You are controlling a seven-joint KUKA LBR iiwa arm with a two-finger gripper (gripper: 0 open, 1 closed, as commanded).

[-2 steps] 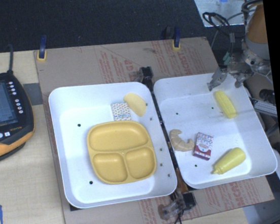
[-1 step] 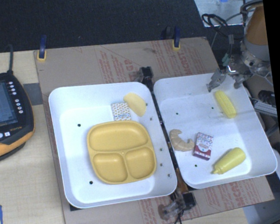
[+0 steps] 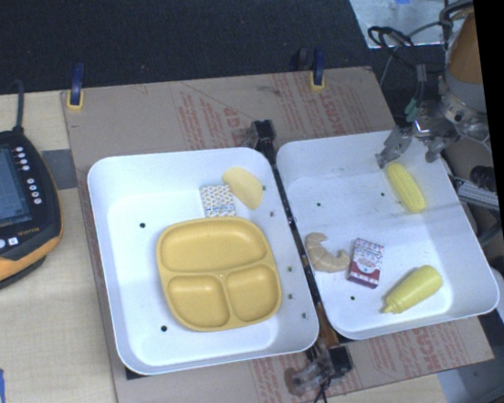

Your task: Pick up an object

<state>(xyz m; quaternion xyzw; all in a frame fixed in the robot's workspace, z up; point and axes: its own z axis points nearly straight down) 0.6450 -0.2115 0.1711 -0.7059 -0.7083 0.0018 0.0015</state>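
One corn cob (image 3: 406,187) lies in the right bin (image 3: 486,299) near its far right corner, just below the gripper (image 3: 408,149), whose two fingers stand spread wide and hold nothing, while a yellow bottle (image 3: 412,288) rests well nearer the bin's front edge.
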